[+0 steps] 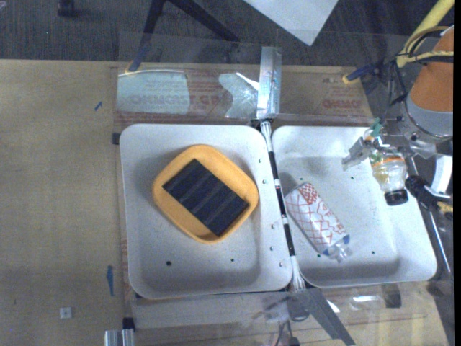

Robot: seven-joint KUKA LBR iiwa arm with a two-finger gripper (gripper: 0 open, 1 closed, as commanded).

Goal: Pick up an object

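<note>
Two shallow white bins are seen side by side on the bench (57, 193). At the right bin's (418, 265) upper right, the gripper (374, 146) is clenched on a small amber bottle (389, 171). A red-patterned plastic bottle (317, 220) lies diagonally below-left of it, apart.

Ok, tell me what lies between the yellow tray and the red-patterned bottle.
In the camera view, the two bins' adjoining rims lie between the yellow tray and the bottle; otherwise bare white floor.
</note>
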